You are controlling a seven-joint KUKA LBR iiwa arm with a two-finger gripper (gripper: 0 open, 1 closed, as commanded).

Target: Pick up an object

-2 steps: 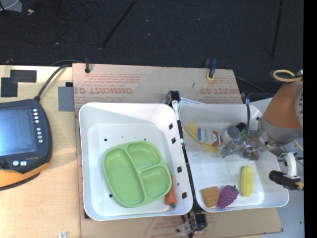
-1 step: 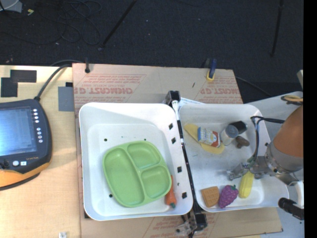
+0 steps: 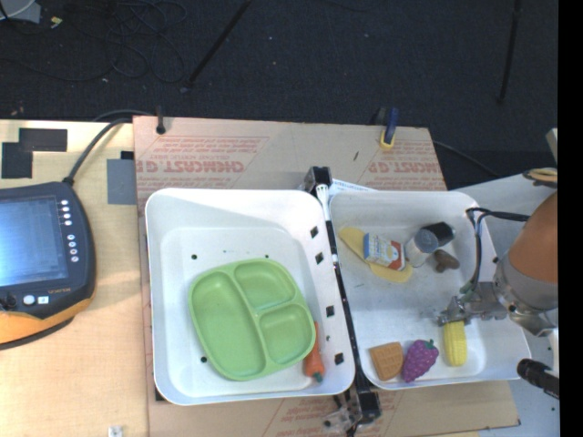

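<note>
The right bin (image 3: pixel 401 209) holds a yellow banana (image 3: pixel 357 243) with a white and red packet (image 3: pixel 387 251) lying on it. A grey can (image 3: pixel 430 238) and a small brown piece (image 3: pixel 445 260) are beside them. Along the bin's front lie a tan cracker (image 3: pixel 386 360), purple grapes (image 3: pixel 419 360) and a yellow corn cob (image 3: pixel 454 344). My gripper (image 3: pixel 460 312) reaches in from the right and hangs low just above the corn cob, near the bin's right wall. Nothing is visibly held in it.
The left bin (image 3: pixel 182 217) carries a green divided plate (image 3: pixel 253 317), with an orange carrot (image 3: pixel 313 364) by its front right corner. A teach pendant (image 3: pixel 41 253) lies on the bench at far left. A black divider (image 3: pixel 330 280) runs between the bins.
</note>
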